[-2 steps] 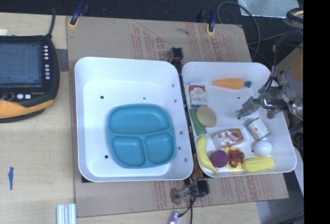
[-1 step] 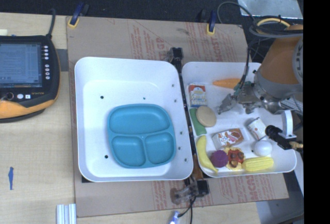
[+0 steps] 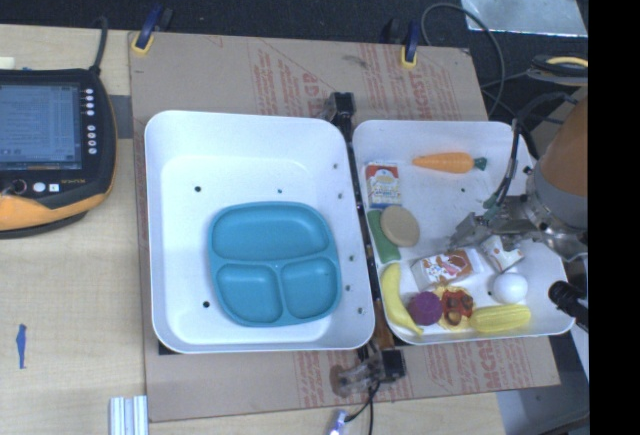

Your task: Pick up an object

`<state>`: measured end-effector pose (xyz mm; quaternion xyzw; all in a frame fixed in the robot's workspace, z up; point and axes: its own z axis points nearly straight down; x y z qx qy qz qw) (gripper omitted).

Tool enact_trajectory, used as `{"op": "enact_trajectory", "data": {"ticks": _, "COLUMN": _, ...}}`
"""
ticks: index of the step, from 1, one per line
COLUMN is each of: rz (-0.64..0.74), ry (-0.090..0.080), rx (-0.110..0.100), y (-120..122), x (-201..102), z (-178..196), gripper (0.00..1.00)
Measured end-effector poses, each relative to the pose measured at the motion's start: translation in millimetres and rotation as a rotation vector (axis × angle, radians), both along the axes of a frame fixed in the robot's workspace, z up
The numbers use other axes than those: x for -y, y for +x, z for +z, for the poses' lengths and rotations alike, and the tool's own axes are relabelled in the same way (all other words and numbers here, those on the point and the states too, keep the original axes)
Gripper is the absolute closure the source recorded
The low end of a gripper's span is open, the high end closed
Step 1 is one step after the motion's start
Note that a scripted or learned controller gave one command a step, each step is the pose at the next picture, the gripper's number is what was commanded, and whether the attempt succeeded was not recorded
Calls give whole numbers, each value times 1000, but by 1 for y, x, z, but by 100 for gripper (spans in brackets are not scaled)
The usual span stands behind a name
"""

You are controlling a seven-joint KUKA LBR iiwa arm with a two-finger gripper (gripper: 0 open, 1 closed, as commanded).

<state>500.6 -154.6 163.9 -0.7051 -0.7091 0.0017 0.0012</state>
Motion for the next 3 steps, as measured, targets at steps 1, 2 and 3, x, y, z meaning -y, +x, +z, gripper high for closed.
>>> {"op": "enact_trajectory", "data": {"ticks": 1, "rz": -2, "ry": 0, "rx": 0, "y": 44, "x": 57, "z": -73, "gripper": 0}}
{"op": "enact_trajectory", "data": {"ticks": 2, "rz": -1, "ry": 0, "rx": -1, "y": 44, "x": 58, "z": -62, "gripper": 100}}
{"op": "enact_trajectory", "data": {"ticks": 3, "rz": 1, "ry": 0, "rx": 1, "y": 84, "x": 17, "z": -72, "gripper": 100}}
